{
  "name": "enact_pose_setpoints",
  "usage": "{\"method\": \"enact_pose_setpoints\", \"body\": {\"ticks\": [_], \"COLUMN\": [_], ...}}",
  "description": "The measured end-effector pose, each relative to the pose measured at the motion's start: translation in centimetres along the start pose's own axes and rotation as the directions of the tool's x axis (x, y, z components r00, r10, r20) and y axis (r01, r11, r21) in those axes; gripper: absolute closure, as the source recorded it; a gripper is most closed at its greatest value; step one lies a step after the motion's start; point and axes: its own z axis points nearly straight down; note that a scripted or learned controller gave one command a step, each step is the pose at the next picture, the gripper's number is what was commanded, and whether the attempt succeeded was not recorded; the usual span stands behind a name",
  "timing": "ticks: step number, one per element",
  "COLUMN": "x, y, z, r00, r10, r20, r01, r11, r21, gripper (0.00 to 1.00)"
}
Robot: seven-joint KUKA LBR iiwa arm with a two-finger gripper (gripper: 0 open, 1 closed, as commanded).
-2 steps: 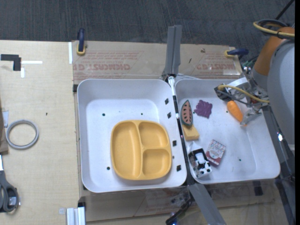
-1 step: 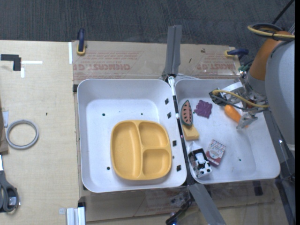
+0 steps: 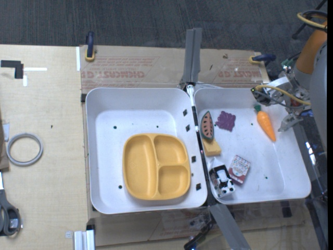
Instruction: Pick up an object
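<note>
The right bin [image 3: 291,186] holds several small items. An orange carrot [image 3: 266,125] lies near its back right, and a purple grape bunch [image 3: 226,120] sits left of it. A watermelon slice [image 3: 207,125] and a yellow block [image 3: 212,148] rest along the left wall. A red-and-white packet [image 3: 239,169] and a black-and-white toy [image 3: 221,180] lie toward the front. My gripper [image 3: 287,122] hangs at the bin's right edge, just right of the carrot and apart from it. Cables and the wrist body cover much of it.
A yellow divided plate [image 3: 156,165] fills the middle of the left bin [image 3: 99,139]. A grey metal divider [image 3: 191,56] runs between the bins at the back. A tape roll [image 3: 23,149] lies on the bench at the far left.
</note>
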Motion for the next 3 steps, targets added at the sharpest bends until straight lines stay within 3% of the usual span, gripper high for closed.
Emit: {"method": "enact_pose_setpoints", "body": {"ticks": [1, 2, 3], "x": [0.01, -0.01, 0.0], "y": [-0.04, -0.04, -0.07], "z": [0.03, -0.85, -0.83], "r00": [1.0, 1.0, 1.0], "r10": [-0.002, -0.004, -0.005], "r20": [0.001, 0.003, 0.004], "r01": [0.002, 0.004, 0.005], "r11": [1.0, 1.0, 1.0], "r21": [0.0, 0.0, 0.001], "gripper": [0.0, 1.0, 0.0]}}
